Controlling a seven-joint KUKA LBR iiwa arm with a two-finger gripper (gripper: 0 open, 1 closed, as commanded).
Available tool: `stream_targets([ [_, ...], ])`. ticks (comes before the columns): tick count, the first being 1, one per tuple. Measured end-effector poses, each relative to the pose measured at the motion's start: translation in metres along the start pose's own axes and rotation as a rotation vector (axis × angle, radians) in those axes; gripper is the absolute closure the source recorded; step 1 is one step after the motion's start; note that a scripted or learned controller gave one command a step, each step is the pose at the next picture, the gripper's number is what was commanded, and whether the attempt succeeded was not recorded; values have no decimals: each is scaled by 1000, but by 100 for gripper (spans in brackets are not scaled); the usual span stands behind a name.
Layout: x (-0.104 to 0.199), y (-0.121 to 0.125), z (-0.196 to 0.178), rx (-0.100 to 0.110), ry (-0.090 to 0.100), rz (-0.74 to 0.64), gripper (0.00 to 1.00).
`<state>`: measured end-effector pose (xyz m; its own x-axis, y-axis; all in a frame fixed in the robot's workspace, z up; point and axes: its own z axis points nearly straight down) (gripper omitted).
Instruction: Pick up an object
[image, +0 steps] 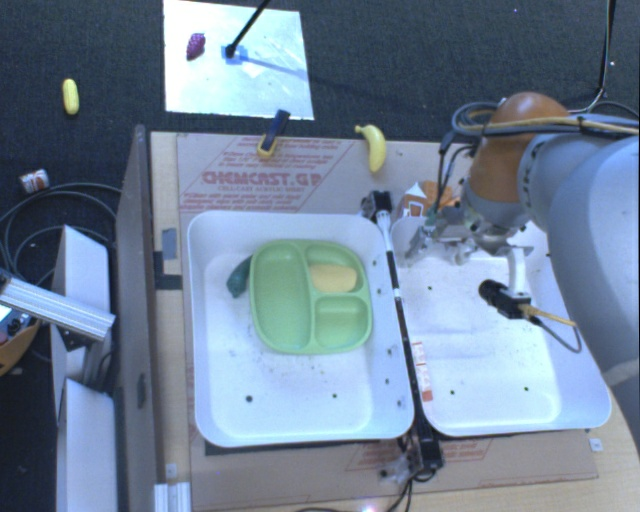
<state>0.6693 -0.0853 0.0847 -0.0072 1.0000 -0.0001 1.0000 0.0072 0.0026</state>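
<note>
right away we find the two-finger gripper (432, 240) low over the far left corner of the right shallow white plastic bin (500, 385), hanging from the grey arm with its orange band (515, 140), which reaches in from the right. we cannot tell how its jaws stand, since the wrist hides them, and we see nothing between them. just behind it, by the bin's far rim, a small orange and white object (418, 202) peeks out, too hidden to name. near the arm, a black cylindrical part with a yellow cable (505, 298) hangs over the bin floor. in the left shallow white plastic bin (290, 410) lies a light green divided plastic plate (295, 315), with a pale yellow block (334, 277) in its far right compartment. a dark green soft lump (239, 276) touches the plate's left edge. beyond the bins, a yellow toy banana (374, 146) rests on the brown board.
</note>
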Motion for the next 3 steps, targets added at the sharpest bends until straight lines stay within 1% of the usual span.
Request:
stream_targets([
  [1,-1,1,-12,-3,0,0,100],
  [2,-2,1,-11,-3,-1,-1,0],
  [3,-2,1,-11,-3,-1,-1,0],
])
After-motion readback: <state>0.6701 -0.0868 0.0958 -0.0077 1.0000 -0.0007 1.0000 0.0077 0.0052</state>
